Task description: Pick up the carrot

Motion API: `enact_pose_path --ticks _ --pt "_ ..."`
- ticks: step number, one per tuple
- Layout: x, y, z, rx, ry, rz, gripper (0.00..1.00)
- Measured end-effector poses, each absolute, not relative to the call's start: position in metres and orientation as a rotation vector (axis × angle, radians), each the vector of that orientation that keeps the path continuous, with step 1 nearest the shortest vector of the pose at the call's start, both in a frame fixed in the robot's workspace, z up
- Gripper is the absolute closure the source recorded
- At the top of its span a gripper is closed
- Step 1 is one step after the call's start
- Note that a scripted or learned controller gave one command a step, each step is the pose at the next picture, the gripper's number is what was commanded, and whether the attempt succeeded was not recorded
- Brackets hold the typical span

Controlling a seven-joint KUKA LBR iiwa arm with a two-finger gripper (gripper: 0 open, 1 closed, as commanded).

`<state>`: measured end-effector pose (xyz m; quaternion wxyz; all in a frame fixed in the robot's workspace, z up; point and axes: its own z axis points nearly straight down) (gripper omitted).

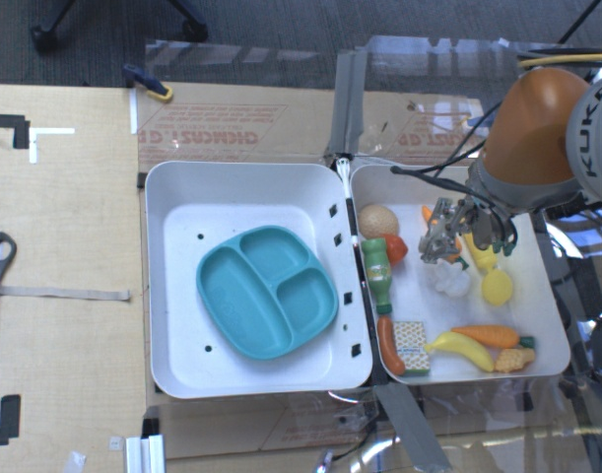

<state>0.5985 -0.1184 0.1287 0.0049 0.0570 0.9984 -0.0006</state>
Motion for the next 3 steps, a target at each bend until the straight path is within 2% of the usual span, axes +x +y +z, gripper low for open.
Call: enact_pose_path --ticks 1,2,3 --pt "0.646 -0.149 0.094 0.226 3.127 0.0 1.0" --pt "0.571 -0.098 0.093 0.145 3.135 0.001 1.0" --pt "0.571 -0.098 0.093 0.145 3.135 0.0 0.0"
